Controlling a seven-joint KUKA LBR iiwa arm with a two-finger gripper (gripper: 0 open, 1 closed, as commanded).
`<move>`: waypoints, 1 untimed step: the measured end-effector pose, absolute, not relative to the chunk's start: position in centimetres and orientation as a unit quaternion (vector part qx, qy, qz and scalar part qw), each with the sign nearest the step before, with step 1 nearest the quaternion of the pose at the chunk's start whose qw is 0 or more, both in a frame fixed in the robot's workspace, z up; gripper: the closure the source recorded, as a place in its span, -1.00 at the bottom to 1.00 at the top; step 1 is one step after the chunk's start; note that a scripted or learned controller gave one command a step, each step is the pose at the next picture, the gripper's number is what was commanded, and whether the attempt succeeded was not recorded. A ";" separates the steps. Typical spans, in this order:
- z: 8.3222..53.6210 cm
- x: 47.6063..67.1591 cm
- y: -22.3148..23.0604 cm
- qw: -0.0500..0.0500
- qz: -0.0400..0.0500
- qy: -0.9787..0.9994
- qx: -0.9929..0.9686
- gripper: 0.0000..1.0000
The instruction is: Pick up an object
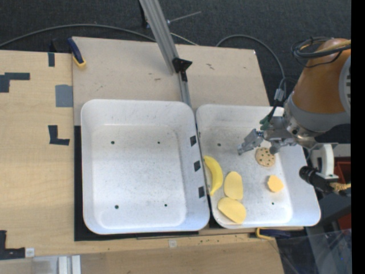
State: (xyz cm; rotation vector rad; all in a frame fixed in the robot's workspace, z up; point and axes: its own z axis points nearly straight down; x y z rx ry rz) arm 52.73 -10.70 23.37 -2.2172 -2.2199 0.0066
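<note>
White plastic, speckled with dark flecks, made up both bins on the surface; the left bin (137, 164) had no loose items in it, while the right bin (251, 119) carried everything worth reaching for. From where I stood, the arm (319, 84) came in from the right with its pincer (259, 144) low over the right bin, just above and left of a round speckled cookie (263, 157). Its fingers looked spread apart with nothing between them, though the angle made the gap hard to judge. A banana (214, 173) lay along the bin's left wall, two pale yellow potato-like pieces (233, 185) (231, 209) sat beside it, and a small orange piece (275, 184) rested nearer the right side. I took this for the approach step, before any grasp. The next move seemed to call for settling over the cookie and closing squarely on its edges.
</note>
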 end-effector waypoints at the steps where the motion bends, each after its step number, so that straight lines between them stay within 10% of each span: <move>1: 17.0 53.1 -10.5 0.003 0.003 -0.707 -0.707 -1.00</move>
